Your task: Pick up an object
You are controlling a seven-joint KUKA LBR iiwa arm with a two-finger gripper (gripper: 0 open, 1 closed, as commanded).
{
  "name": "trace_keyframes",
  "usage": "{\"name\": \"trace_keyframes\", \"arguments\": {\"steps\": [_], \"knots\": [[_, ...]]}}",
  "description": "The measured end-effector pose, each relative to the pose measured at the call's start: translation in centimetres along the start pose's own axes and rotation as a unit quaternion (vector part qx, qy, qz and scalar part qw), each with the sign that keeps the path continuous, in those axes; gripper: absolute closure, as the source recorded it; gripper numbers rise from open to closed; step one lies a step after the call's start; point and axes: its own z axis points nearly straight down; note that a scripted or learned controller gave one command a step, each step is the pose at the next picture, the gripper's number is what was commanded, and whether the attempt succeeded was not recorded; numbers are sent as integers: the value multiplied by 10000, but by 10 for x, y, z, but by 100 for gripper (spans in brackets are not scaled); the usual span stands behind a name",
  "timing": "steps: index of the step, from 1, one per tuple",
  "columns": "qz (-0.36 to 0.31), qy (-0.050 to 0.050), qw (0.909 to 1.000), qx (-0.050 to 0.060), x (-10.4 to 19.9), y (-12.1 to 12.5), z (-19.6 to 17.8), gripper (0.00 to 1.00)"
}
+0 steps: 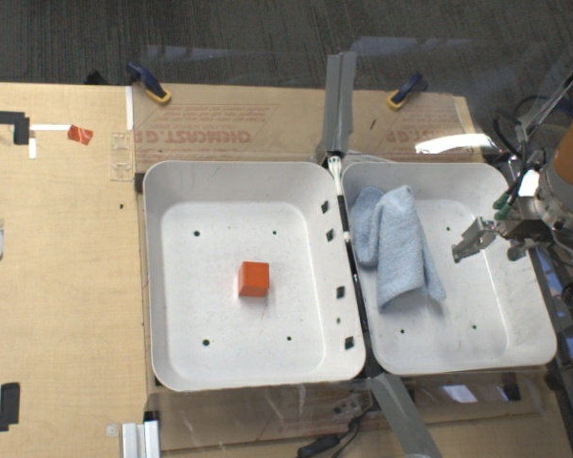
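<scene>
An orange-red cube (254, 280) rests on the floor of the left white bin (172, 351), a little left of its middle. A light blue folded cloth (393, 241) lies in the left half of the right white bin (516, 351). My gripper (477, 239) hangs over the right bin, to the right of the cloth and apart from it. It reaches in from the right edge of the view, and I see nothing held in it.
A grey divider bar (339, 113) runs between the two bins at the back. Cardboard (229, 122) with clamps lies behind the bins. A wooden board (57, 284) with small markers covers the bench on the left.
</scene>
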Motion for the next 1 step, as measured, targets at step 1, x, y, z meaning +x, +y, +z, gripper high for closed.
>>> {"name": "trace_keyframes", "arguments": {"steps": [1], "knots": [[-1099,-5,9939,-14,12,-17,-37,0]]}}
